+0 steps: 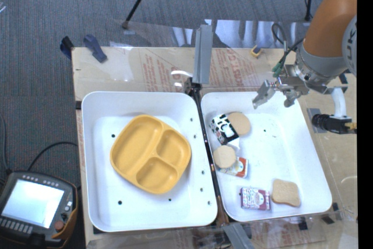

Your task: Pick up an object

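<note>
**Over the right bin, nothing in the fingers**

Above the far edge of the right bin (317, 166) I have the gripper (274, 93) hanging with its two fingers spread and nothing between them, so I read it as released and not carrying anything. It sits high over the bin's back corner, well apart from every item on the floor below.

The things I can choose from all lie in that bin. Against its left wall there is a small cluster: a black-and-white carton (224, 128) touching a tan round piece (239, 123), and just below them a second round piece (224, 156) resting partly on a red-and-white packet (240, 167). Near the front wall a maroon carton (254, 197) lies flat, just beside a toast-shaped slice (286, 192). The left bin (96, 125) bears a yellow divided plate (151, 153), which I would leave alone.

My judgement is that these are light toy foods, probably rigid or slightly foamy, with smooth faces that may slip under a shallow pinch. The cluster by the wall looks awkward: a finger could jam against the wall or shove a neighbour. I would go for the toast-shaped slice or the maroon carton, closing across the short width, low on the edges, since both lie flat and offer little height to bite.
</note>
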### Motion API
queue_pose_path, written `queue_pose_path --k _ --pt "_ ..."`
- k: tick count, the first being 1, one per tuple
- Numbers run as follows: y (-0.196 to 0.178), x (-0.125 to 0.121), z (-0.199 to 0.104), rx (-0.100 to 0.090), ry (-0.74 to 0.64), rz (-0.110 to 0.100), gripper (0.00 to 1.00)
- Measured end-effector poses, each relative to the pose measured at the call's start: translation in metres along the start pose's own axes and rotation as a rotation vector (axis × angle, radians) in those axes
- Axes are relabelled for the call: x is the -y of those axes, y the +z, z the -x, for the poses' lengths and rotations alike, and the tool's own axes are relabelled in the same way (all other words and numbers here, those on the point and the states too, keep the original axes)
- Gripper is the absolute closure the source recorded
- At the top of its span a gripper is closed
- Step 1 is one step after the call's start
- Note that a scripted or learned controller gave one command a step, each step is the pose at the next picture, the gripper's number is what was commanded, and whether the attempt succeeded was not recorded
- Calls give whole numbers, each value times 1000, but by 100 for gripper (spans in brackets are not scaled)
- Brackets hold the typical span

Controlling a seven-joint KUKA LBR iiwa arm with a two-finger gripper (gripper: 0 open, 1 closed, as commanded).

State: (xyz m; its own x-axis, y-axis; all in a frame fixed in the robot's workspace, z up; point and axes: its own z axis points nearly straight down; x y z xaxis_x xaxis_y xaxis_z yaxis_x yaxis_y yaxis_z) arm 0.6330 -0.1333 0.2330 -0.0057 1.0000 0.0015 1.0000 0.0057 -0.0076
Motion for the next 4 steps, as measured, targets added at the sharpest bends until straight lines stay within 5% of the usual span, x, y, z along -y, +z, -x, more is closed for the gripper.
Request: queue_pose_path --k 1,2,3,4 --pt "102 -11 -23 -2 -229 -6 0" --pt "126 -19 -38 6 -144 26 0" --pt "130 -20 -40 1 -51 28 0" --pt "121 -23 -40 -2 -50 34 100"
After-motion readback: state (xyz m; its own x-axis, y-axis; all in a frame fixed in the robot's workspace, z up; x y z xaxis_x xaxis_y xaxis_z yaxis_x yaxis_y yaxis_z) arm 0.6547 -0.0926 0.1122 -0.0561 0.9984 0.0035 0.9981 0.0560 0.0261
